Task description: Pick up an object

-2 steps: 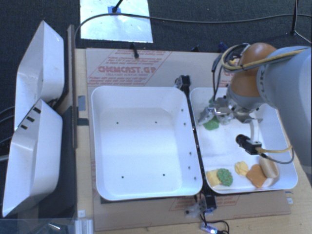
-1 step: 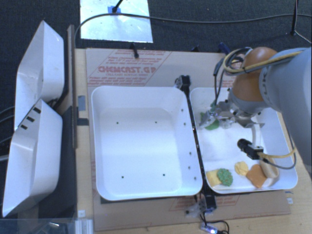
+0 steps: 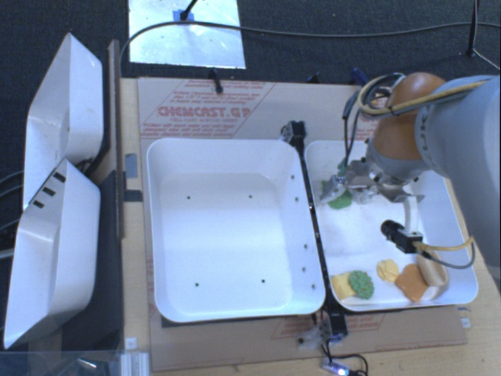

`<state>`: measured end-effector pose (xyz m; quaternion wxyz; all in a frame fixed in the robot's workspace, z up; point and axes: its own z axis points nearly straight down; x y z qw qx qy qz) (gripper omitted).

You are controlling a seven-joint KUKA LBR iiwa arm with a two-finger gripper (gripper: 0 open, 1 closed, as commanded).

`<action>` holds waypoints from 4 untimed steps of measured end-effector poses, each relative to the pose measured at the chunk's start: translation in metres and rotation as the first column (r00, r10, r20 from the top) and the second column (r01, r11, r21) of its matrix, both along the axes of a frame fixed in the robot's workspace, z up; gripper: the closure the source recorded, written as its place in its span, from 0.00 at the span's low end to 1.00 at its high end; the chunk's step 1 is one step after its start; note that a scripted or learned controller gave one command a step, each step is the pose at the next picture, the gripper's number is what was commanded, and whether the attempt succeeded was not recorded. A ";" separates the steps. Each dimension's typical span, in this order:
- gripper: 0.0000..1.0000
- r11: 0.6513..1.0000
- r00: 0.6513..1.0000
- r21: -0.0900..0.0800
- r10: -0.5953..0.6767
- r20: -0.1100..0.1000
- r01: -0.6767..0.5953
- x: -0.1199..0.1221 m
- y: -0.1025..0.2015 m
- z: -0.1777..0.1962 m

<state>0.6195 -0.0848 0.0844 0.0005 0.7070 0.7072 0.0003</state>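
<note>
From my seat I see the arm (image 3: 438,124) reaching in from the right over the right bin (image 3: 446,210), with the pincer (image 3: 350,185) low near the bin's far-left part, right at a small green object (image 3: 340,201) that lies just beside the divide between the two bins. I cannot tell how the pincer is set or whether it has anything in hold; the green piece looks to be resting on the bin floor at its tip rather than lifted. The other candidates sit in a cluster along the near edge of that bin: a yellow piece (image 3: 342,286) touching a green bumpy one (image 3: 361,283), then a pale yellow one (image 3: 387,270), an orange wedge (image 3: 412,282) and a tan piece (image 3: 433,272). The left bin (image 3: 227,225) sits alongside on the table (image 3: 156,343). I judge this to be the grasp step on the green object; next I would want a firm close and a straight lift, watching that the piece comes up.
</note>
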 end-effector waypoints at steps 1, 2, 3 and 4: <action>0.00 1.000 1.000 0.000 -0.001 -0.002 0.001 -0.022 -0.002 0.000; 0.00 1.000 1.000 0.000 0.001 0.002 -0.001 0.036 -0.002 0.000; 0.00 1.000 1.000 0.000 0.000 0.000 0.000 0.030 -0.004 0.000; 0.00 1.000 1.000 0.000 -0.001 -0.001 0.001 -0.002 0.001 0.000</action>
